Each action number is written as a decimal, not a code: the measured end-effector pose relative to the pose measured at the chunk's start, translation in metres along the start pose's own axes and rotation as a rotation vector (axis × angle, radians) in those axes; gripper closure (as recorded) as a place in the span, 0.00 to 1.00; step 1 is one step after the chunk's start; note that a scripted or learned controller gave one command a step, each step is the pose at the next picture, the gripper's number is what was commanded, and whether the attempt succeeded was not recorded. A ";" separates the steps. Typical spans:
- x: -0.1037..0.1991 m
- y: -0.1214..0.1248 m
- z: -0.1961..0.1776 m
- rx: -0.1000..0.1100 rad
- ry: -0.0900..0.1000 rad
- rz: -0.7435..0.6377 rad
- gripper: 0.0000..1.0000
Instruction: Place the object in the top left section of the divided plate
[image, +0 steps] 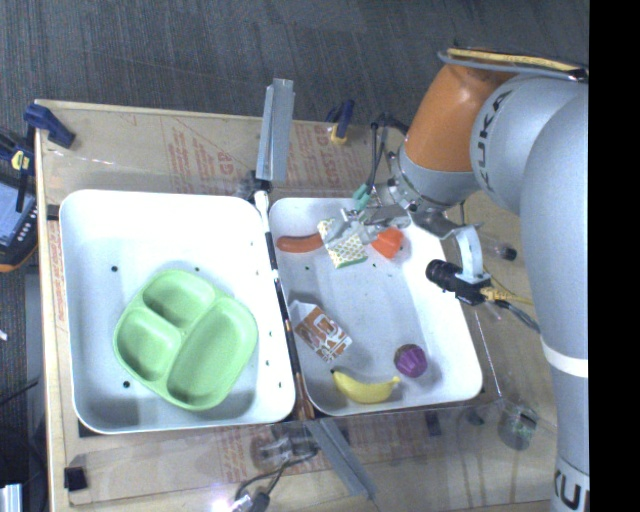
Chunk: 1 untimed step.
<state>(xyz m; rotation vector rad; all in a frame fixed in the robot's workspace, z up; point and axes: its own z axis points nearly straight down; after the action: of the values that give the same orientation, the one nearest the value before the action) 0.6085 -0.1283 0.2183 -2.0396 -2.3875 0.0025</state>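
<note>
The grey arm with its orange band (455, 110) reaches in from the right and brings its two-finger pincer (362, 218) down over the far end of the right white bin (450, 340). Whether the pincer is spread or pressed together cannot be told; its tips are lost among the things under it. Directly beneath it lies a small green-and-white checked packet (346, 250), touching or very nearly touching the tips. Just to the right of the pincer sits a small orange-red object (387, 242), and just to the left a reddish-brown sausage-shaped piece (298, 242). Nearer in the same bin are a brown-and-white printed packet (323, 333), a yellow banana (366, 387) and a purple rounded fruit (410, 361), all well apart from the pincer. The light green divided plate (185, 340) of three sections lies in the left white bin (90, 220).
</note>
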 end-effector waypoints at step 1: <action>0.059 -0.020 -0.071 -0.001 0.001 0.033 1.00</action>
<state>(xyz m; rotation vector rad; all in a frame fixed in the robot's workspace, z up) 0.5794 -0.0731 0.2896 -2.0792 -2.3531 0.0006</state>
